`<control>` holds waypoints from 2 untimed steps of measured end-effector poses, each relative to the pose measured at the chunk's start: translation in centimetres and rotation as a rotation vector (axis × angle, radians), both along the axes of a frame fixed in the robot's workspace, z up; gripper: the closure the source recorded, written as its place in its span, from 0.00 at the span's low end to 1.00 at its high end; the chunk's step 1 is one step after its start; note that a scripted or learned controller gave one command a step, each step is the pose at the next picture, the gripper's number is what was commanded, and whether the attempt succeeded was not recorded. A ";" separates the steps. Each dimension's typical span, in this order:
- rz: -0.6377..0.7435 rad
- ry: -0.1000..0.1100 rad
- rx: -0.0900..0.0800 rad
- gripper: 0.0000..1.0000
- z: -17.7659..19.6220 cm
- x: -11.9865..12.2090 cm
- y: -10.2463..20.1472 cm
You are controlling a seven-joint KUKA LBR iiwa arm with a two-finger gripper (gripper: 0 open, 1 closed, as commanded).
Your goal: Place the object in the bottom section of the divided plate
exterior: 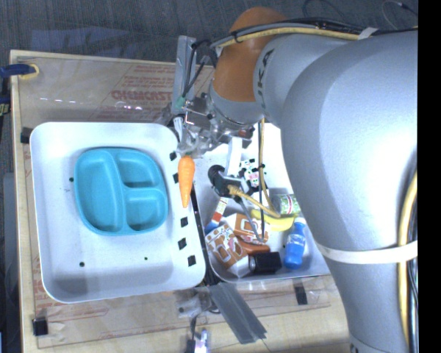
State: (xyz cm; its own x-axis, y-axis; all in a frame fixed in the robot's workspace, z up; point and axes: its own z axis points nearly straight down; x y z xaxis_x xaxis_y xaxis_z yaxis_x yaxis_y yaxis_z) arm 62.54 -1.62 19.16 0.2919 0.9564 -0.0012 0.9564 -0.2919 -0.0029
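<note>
The carrot (184, 180) hangs at frame centre over the rim between the bins, short of the plate (122, 190) at left, and could slip out onto that rim, since the gripper (186, 153) pinches only its top end between nearly closed fingers.
</note>
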 end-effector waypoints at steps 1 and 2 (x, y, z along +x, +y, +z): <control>0.174 0.000 0.000 1.00 2.6 -0.4 6.4; 0.511 0.003 0.001 1.00 -0.2 0.7 12.7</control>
